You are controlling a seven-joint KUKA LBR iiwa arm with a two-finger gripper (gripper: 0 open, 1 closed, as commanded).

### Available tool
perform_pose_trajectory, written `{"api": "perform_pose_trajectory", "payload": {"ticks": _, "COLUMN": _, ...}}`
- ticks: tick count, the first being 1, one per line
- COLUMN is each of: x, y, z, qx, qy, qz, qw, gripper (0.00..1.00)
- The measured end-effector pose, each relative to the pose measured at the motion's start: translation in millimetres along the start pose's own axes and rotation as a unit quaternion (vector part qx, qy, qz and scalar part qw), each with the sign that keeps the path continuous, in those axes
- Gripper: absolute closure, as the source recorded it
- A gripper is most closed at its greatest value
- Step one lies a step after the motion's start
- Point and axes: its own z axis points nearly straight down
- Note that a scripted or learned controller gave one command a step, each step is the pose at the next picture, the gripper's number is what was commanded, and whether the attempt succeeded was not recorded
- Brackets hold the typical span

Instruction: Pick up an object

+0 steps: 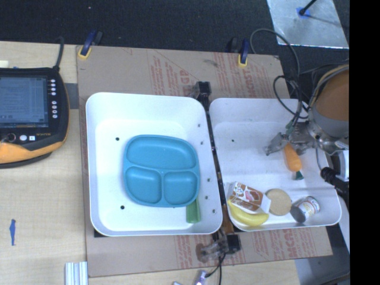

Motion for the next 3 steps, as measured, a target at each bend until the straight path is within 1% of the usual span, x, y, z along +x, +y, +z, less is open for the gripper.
{"api": "perform_pose_trajectory", "payload": {"ticks": 1, "x": -1.3, "y": -39.0, "z": -122.2, "qx": -0.002, "qy": 0.000, "qz": 0.002, "qw": 1.0000, "gripper": 0.00}}
{"api": "perform_pose_trajectory", "payload": {"ticks": 2, "x": 0.1, "y": -16.7, "z": 0.2, "qx": 0.000, "qy": 0.000, "qz": 0.000, "qw": 1.0000, "gripper": 0.00}}
{"api": "perform_pose_trajectory", "payload": {"ticks": 3, "x": -1.0, "y": -16.2, "z": -10.9, "qx": -0.001, "qy": -0.001, "qz": -0.001, "qw": 1.0000, "gripper": 1.00}}
